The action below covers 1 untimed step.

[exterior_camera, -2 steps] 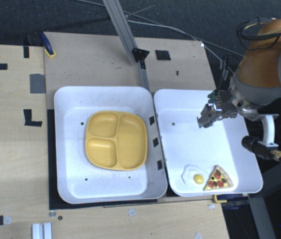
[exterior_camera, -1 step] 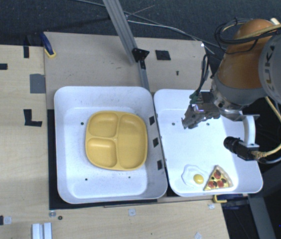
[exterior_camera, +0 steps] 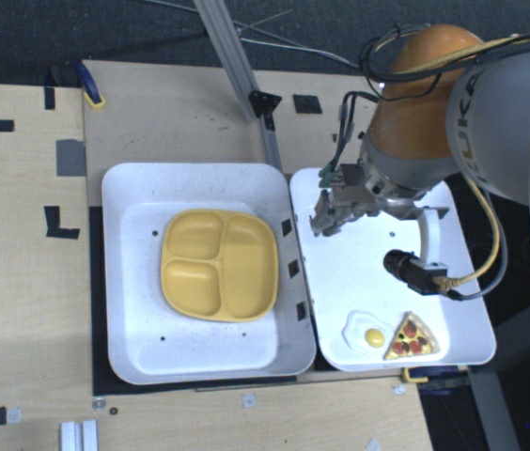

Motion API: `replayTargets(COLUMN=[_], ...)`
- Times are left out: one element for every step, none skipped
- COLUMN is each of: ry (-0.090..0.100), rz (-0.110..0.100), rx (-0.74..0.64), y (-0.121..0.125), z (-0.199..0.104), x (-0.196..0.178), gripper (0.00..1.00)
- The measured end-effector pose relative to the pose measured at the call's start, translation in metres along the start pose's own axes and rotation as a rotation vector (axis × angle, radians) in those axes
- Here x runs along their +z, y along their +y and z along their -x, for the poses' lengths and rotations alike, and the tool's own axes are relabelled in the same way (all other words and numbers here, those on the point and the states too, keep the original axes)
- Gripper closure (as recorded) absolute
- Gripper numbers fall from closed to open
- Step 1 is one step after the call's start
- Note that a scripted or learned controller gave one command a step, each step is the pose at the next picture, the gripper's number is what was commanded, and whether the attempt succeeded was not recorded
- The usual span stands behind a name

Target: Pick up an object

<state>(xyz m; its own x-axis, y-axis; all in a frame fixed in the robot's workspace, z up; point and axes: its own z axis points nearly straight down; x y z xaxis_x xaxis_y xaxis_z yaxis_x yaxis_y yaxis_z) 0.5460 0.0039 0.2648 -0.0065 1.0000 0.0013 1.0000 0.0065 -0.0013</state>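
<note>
My gripper is hanging over the right bin, close to its left wall; bare white floor is lying open below it; can't tell its state. The fried egg and pizza slice are sitting near the front edge, well apart from me; the slice's tip is pointing up-frame. A yellow plate is resting in the left bin.

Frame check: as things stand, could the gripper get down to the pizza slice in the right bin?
Probably yes. The pizza slice lies flat near the right bin's front edge, beside the fried egg, with nothing on top. The gripper hangs over the same bin's far end.
</note>
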Motion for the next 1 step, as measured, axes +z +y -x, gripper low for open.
replayTargets(ry=[-0.001], rz=[-0.001], rx=[0.000], y=[0.0185], z=[-0.0530], x=[0.0143], gripper=[1.00])
